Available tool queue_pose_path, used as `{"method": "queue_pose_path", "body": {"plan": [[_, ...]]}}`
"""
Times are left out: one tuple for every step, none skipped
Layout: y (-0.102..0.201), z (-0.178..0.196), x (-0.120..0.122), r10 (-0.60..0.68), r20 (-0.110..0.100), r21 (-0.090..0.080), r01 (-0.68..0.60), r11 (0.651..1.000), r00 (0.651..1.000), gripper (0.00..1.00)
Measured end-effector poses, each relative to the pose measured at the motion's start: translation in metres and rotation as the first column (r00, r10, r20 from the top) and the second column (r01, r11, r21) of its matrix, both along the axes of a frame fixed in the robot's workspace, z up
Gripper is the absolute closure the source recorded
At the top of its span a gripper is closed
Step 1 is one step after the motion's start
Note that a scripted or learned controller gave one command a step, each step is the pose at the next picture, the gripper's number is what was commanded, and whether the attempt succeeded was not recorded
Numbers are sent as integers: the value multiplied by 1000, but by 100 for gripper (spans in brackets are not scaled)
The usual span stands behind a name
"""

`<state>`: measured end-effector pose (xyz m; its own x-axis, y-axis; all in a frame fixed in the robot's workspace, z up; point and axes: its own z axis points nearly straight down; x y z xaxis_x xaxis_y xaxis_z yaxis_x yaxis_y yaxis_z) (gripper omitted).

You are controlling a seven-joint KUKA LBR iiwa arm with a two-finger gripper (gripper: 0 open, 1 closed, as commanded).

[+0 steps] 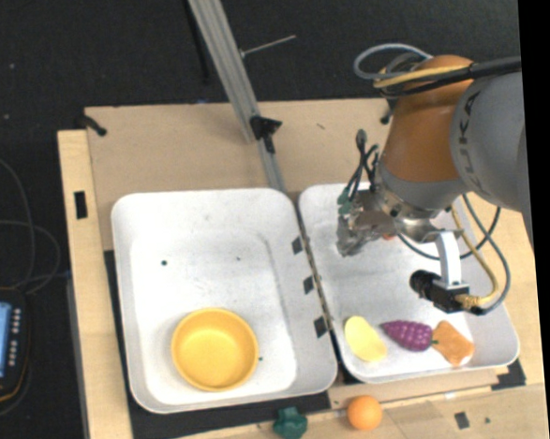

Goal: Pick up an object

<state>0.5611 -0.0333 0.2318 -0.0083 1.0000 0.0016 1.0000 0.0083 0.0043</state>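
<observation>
We see two shallow white plastic bins side by side on the bench. The left bin [135,233] lies well to the left of the pincer and holds one round yellow plastic bowl [215,348], sitting upright in its near corner, below and far left of the pincer. The right bin [502,343] lies under the pincer. Along its near wall three small things lie in a row, all below the pincer and well apart from it: a pale yellow lemon-shaped toy [364,338] almost straight below, a purple bunch-of-grapes toy [407,334] just right of that, and an orange wedge-shaped toy [453,340] further right, touching or nearly touching the grapes.

Outside the bins, on the bench's front edge below the pincer, we see a small orange ball [364,411] and, to its left, a small dark green lump [289,424].

The grey arm with its orange band [430,147] reaches in from the right, above and right of the pincer, its wrist pointing down into the far part of the right bin. The gripper [352,239] hangs over bare bin floor close to the wall between the bins. We cannot tell whether it is released or clenched; we see nothing in its grasp.
</observation>
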Motion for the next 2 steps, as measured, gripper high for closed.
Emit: {"method": "queue_pose_path", "body": {"plan": [[57, 12, -1, 1, -1, 0, -1, 1000, 1000, 100], [112, 22, 1, 1, -3, 1, -1, 1000, 1000, 100]]}}
